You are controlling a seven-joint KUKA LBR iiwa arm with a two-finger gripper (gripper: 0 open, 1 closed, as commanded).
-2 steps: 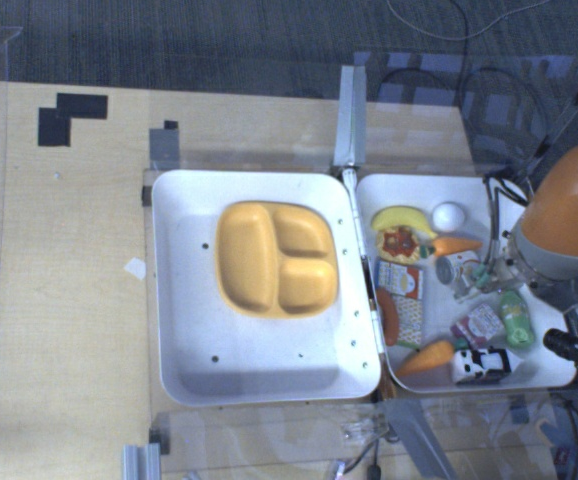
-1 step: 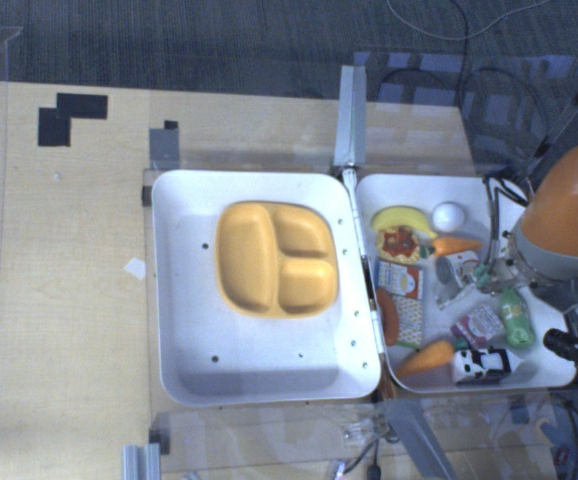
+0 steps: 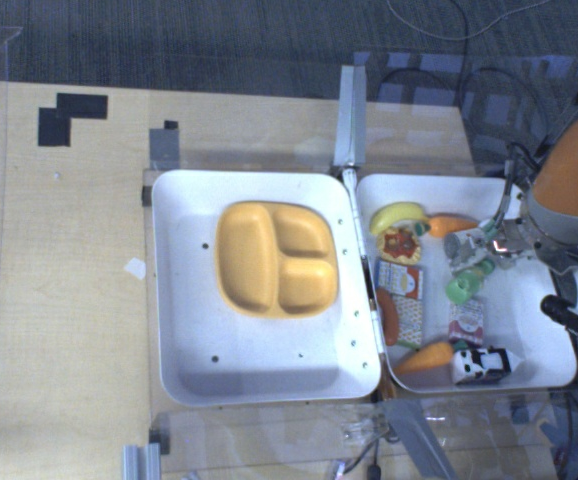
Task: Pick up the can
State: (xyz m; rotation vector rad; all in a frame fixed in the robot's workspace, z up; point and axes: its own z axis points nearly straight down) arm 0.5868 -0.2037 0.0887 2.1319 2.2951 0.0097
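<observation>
A wooden desk (image 3: 69, 298) seen from above carries two shallow white bins side by side. In the right bin (image 3: 529, 338), nearest the front edge, lie a black-and-white cow-patterned carton (image 3: 481, 364) and an orange carrot (image 3: 424, 358) touching it. Behind them sit a small pouch (image 3: 467, 320), a green bottle-shaped item (image 3: 463, 288), printed packets (image 3: 401, 280), a yellow banana (image 3: 397, 214) and another orange piece (image 3: 451, 224). Which of these is the can cannot be told. The jaws (image 3: 491, 248) hang over the bin's middle, just above the green item; whether they are open or closed cannot be told. The left bin (image 3: 184, 358) holds a yellow divided tray (image 3: 274, 258). Beyond the desk, dark carpet (image 3: 219, 18) with a looping cable (image 3: 449, 13).
</observation>
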